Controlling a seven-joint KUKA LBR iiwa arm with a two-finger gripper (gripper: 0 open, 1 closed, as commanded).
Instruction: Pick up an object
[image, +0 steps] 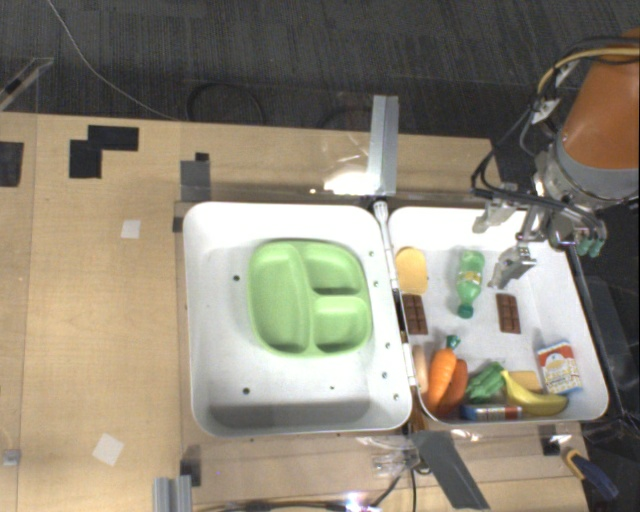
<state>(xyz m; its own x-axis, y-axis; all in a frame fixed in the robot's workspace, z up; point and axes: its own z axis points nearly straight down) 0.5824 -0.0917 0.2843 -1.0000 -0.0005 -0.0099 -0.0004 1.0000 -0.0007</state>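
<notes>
Gripper (515, 262) hangs over the right bin (590, 330), upper part, w/ nothing between its fingers; they look parted, tho the view is too small to be sure. Nearest pick is prob. the brown bar (508, 313), lying flat just below it, apart from the rest. Looks light, stiff, thin, so little to grab: pinch across its short sides, low to the floor. Green bottle (468, 281) to its left is rounder, smooth, may roll or slip.

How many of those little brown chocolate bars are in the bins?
2, both in the right bin: one chocolate bar by the left wall under the yellow piece, the other bar right of the green bottle. The bottom pile might hide more.
</notes>
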